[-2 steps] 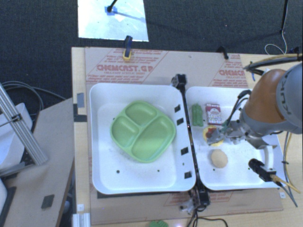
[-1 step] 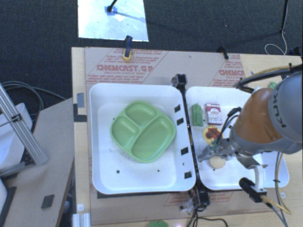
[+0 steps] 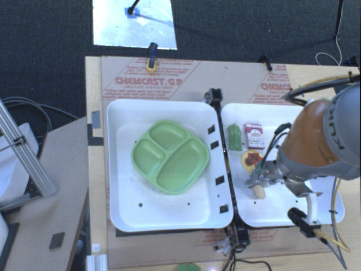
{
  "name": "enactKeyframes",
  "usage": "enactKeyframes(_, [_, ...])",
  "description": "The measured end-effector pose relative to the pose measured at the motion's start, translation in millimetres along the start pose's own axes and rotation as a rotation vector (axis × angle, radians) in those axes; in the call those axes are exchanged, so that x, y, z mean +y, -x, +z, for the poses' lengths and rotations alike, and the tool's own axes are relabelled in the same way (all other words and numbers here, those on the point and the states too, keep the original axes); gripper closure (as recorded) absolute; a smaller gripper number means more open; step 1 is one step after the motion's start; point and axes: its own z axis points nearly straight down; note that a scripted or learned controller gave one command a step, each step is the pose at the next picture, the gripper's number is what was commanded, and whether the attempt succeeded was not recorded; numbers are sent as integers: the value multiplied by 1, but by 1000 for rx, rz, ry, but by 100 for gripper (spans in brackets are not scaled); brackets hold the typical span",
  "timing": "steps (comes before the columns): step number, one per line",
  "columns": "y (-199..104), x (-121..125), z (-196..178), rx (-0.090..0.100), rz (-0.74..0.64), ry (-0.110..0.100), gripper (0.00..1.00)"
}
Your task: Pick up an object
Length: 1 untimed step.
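In the right bin (image 3: 271, 216) lie a green block (image 3: 234, 136), a red and white box (image 3: 254, 135), a yellow and red toy (image 3: 250, 160) and a small tan piece (image 3: 259, 192). My gripper (image 3: 257, 179) hangs low over the bin, just below the yellow and red toy and right above the tan piece. The grey and orange arm covers the right half of this bin. Whether anything sits between the fingers is hidden by the wrist.
The left bin (image 3: 124, 208) holds a green divided plate (image 3: 170, 157). A black divider with clips (image 3: 221, 157) runs between the bins. Cables trail off the bench at the lower right (image 3: 330, 239).
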Motion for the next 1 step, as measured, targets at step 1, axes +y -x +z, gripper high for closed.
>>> enactKeyframes(1, [-73,34,-92,4,-14,1,100])
